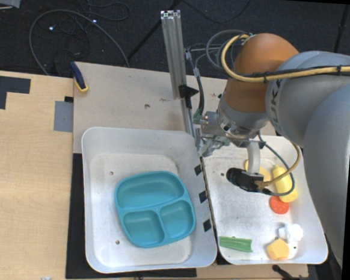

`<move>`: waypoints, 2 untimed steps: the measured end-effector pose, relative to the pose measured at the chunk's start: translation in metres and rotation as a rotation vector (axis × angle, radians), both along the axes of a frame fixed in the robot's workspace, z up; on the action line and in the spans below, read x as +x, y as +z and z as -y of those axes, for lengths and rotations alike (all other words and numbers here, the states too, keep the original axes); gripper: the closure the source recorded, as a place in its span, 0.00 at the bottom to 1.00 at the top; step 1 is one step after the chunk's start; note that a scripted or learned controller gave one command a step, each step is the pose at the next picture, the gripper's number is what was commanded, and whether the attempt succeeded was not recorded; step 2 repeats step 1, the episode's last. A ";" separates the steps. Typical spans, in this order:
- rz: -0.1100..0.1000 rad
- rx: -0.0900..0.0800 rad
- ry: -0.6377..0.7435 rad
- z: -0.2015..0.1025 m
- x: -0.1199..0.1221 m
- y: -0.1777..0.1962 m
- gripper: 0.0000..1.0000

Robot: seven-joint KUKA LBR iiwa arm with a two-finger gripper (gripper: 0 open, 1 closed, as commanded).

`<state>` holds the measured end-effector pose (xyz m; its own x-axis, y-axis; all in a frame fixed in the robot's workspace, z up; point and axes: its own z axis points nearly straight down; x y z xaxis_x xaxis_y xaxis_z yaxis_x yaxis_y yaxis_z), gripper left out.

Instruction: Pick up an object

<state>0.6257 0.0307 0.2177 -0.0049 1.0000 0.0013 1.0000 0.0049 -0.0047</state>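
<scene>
My gripper [207, 144] hangs under the orange wrist band at the far left corner of the right bin [242, 208], close to the wall between the two bins. Nothing is visible in its grasp. In the right bin, a yellow rounded object [284, 180] and a small orange-red object [279, 205] lie by the right wall. Near the front right corner sit a white object [292, 231] and a yellow-orange block [278, 249]. A flat green piece [235, 244] lies at the front edge. All of these are well away from the gripper.
A teal divided plate [154, 208] lies in the middle of the left bin [101, 161]. An upright aluminium post [176, 58] stands just behind the bins, close to the gripper. The arm covers the right bin's far right part.
</scene>
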 end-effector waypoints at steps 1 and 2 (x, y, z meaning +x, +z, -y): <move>0.000 0.000 0.001 -0.054 -0.010 0.005 1.00; 0.000 0.000 0.001 -0.054 -0.010 0.005 1.00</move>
